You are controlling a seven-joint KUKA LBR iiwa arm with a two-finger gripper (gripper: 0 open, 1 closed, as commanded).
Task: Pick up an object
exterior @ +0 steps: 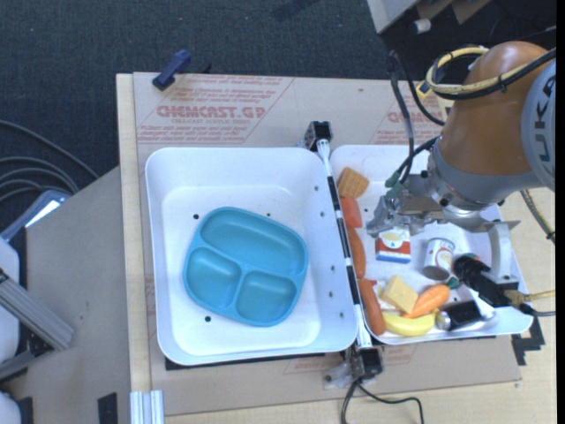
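Arm (494, 140) reaches in from the right, wrist bent down over the right bin (516, 321). Tool (395, 222) sits low above a small red/white carton (394, 249); can't tell its state.

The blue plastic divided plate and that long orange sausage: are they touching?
Apart. The camera view shows the blue plastic divided plate in the left bin and the long orange sausage in the right bin, rims between them.

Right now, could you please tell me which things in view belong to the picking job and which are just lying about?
For the job:
pincer
right bin
carrot
banana
cheese wedge
cracker
red and white carton
small can

Lying about:
left bin
blue divided plate
blue clip
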